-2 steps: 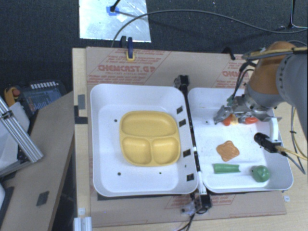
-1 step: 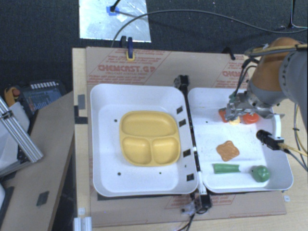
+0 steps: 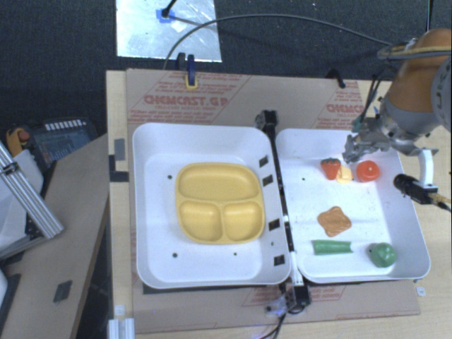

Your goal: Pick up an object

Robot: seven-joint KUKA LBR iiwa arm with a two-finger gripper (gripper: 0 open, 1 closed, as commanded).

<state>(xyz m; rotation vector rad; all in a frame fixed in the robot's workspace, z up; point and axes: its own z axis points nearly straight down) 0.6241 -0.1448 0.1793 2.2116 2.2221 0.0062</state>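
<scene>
Two bins. Nearest us in the right bin, at 5 o'clock: green round piece, green bean, then orange cookie. Farther, at 12 o'clock: red pepper, yellow bit, tomato. Gripper hovers over these; we cannot tell its grip state. We judge approach step; next, descend on one piece. Left bin holds yellow tray. Board beyond reads "CHEMCAST GP".

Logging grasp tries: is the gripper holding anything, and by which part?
Cannot be told. The gripper hangs over the far end of the right bin, by a small yellow piece.
</scene>
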